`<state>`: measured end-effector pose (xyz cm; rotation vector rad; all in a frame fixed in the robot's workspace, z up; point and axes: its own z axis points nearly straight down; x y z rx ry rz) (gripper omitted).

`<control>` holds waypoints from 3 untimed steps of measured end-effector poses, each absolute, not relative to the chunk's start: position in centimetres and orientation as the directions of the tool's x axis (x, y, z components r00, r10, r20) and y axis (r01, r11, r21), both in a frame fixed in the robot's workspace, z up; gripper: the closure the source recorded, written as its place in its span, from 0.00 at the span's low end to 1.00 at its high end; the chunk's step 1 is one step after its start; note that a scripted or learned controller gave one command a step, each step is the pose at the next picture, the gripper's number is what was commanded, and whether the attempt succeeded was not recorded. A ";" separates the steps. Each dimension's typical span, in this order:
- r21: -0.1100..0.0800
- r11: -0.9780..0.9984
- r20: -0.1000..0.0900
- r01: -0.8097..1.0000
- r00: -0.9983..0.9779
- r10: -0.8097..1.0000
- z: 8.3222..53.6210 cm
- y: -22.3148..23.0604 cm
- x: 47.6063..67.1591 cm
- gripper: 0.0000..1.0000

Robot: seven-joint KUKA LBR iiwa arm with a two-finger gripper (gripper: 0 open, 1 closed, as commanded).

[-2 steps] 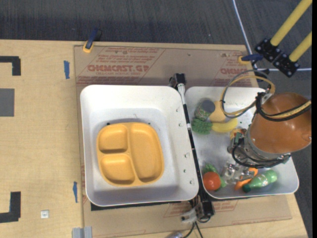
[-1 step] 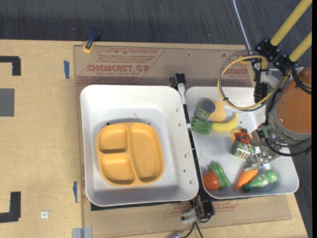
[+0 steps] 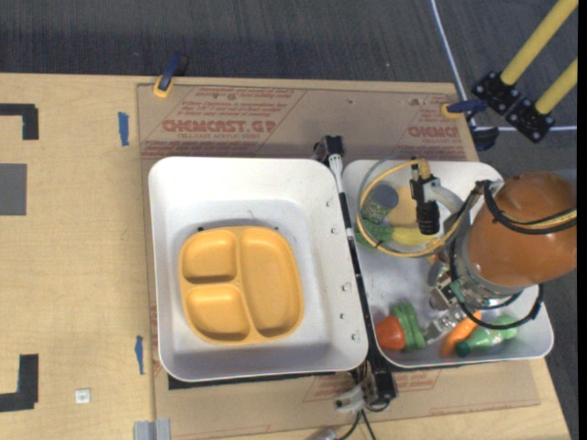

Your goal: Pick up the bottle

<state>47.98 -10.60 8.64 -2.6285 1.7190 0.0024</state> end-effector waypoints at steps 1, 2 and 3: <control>-0.003 -0.723 0.000 -0.691 0.723 -0.691 8.6 -13.4 52.8 1.00; -0.001 -0.855 0.001 -0.519 0.855 -0.519 8.7 -9.3 48.6 1.00; -0.003 -0.852 -0.001 -0.523 0.852 -0.523 9.6 -9.2 48.6 1.00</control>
